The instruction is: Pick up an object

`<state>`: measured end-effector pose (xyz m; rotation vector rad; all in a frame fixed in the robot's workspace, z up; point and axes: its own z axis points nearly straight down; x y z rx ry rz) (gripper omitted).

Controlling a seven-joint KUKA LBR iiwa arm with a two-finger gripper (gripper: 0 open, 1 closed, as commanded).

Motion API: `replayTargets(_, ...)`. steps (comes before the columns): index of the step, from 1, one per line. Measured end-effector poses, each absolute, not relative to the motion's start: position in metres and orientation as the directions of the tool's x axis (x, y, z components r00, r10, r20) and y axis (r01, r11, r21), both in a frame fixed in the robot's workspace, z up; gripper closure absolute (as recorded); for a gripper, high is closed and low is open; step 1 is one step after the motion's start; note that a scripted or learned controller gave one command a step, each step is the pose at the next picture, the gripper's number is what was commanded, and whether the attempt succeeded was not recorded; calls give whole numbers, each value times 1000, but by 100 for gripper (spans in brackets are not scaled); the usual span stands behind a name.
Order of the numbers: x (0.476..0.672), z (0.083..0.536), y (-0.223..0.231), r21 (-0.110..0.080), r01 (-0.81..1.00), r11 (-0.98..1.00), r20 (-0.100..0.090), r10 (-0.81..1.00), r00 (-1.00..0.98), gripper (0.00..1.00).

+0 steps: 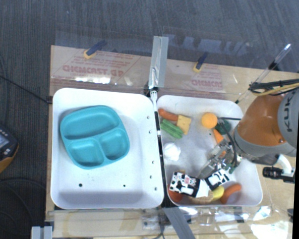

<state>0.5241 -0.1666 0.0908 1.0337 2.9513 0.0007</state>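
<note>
Toy food lay scattered in the right bin (245,198): a carrot (168,115) at about eleven o'clock of that bin, a green vegetable (171,129) just below it with a yellow wedge (183,124) touching its right end, and an orange ball (209,120) near twelve o'clock. A small white lump (172,151) sat toward nine o'clock. Down at six o'clock a black-and-white patterned block (184,184) rested against the front wall, with a red sausage-like piece (230,192) and a bit of yellow (216,193) crowded just to its right.

The arm (263,126), its orange band plain to see, came in from three o'clock and hung over the right half of that bin. The gripper (220,161) was low among the objects, near the middle of the bin, just above the black-and-white pieces. From where I stood I could not tell how wide its fingers were, nor whether anything sat between them.

At nine o'clock of all this, the left bin (84,193) held a teal divided tray (94,136), lying well apart from the arm.
</note>
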Motion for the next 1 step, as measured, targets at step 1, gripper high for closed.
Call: replayTargets(1,579,90,-169,5,644,765,-13,644,-765,0)
